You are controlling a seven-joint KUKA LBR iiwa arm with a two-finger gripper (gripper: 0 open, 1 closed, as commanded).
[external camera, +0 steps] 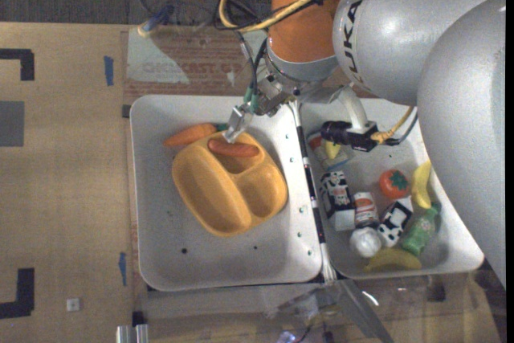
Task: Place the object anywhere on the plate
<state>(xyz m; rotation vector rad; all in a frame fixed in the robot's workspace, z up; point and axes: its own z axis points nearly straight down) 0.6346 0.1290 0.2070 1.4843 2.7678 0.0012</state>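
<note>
A yellow divided plate (229,189) lies in the left bin (161,253). An orange-red sausage-shaped toy (234,148) rests at the plate's far rim, over its upper compartment. My gripper (237,123) hangs right above that toy, its tips close to it; I cannot tell whether they touch it. An orange carrot (190,135) lies on the bin floor just beyond the plate's far left edge.
The right bin (458,245) holds several toys: a tomato (394,182), a yellow banana (421,173), a green bottle (419,230), a cow-patterned carton (336,190), a small can (365,209) and another banana (393,259). The arm's big grey body covers the upper right.
</note>
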